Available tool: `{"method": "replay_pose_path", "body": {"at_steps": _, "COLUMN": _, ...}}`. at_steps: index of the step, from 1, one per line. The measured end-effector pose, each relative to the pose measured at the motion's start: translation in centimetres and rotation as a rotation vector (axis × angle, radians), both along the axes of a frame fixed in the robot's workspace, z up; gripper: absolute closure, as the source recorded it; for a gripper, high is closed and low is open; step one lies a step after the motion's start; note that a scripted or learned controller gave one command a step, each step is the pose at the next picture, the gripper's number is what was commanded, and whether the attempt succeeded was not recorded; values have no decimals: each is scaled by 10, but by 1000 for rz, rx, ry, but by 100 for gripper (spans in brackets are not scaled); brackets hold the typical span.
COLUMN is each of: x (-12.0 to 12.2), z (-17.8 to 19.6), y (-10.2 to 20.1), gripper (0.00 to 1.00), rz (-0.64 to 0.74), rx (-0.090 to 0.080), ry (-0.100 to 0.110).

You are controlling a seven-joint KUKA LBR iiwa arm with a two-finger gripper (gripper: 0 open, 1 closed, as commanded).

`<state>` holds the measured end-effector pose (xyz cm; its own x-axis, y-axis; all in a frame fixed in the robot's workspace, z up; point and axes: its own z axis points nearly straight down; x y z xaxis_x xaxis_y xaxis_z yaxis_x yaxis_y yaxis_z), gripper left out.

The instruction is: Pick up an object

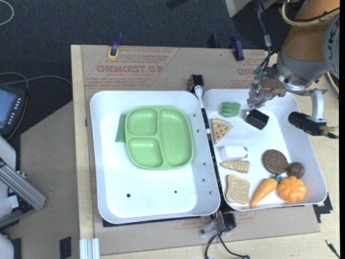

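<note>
My gripper (255, 102) hangs over the far part of the right bin (318, 169), with the arm coming in from the upper right. A small black block (257, 118) lies just below and in front of the gripper, touching it or very close; I cannot tell which. To the gripper's left sits a green round piece (230, 109), and a pizza slice (220, 129) lies nearer the front. A white piece (234, 152), a corn piece (236, 166), a bread slice (237, 189), a carrot (264, 191), an orange pumpkin (291, 189) and a brown cookie (275, 160) fill the near half.
The left bin (108, 188) holds a green divided plate (159, 136). A black cylinder on a white bracket (304, 122) sticks out over the right bin's right side. Blue and yellow clamps (114, 48) grip the board's far edge.
</note>
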<state>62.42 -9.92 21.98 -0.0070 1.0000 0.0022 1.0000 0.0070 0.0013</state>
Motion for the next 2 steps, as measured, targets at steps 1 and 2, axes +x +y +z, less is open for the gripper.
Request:
{"method": "replay_pose_path", "body": {"at_steps": 1, "x": 16, "z": 5, "y": 49, "gripper": 100, "rz": -2, "rx": -2, "ry": -3}}
{"method": "replay_pose_path", "body": {"at_steps": 2, "x": 7, "z": -3, "y": 105, "gripper": 100, "rz": -1, "rx": 0, "ry": 4}}
